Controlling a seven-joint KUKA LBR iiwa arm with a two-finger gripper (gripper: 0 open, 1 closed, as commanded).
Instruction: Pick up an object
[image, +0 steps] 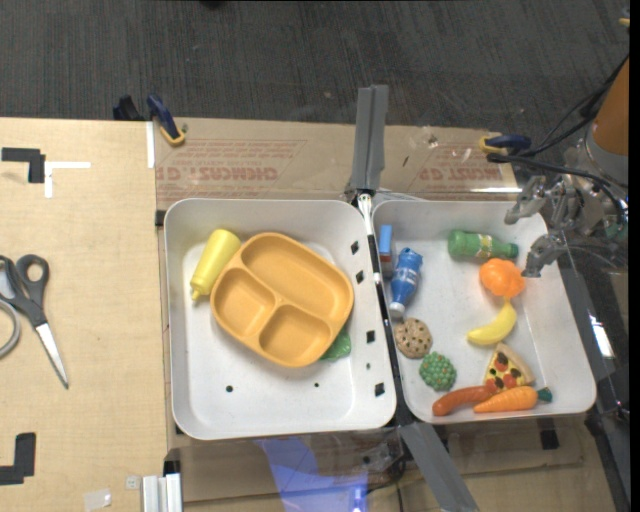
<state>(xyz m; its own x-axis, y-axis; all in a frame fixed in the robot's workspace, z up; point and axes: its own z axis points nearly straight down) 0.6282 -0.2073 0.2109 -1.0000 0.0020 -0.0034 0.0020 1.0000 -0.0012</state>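
Hand sits spread, empty, at right bin rim. Risk: descent clips the rim or nudges the orange aside.

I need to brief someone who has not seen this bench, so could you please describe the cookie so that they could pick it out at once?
Start at the right bin of the two white ones. Along its left wall, just below the blue bottle, lies the cookie. It is the flat, round, tan piece with dark specks, unlike the bumpy green ball beside it.

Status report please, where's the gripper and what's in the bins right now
Gripper at right bin's far right edge, holding nothing seen. Nearest: orange ball, green bottle, banana. Left bin: orange tray, yellow bottle.
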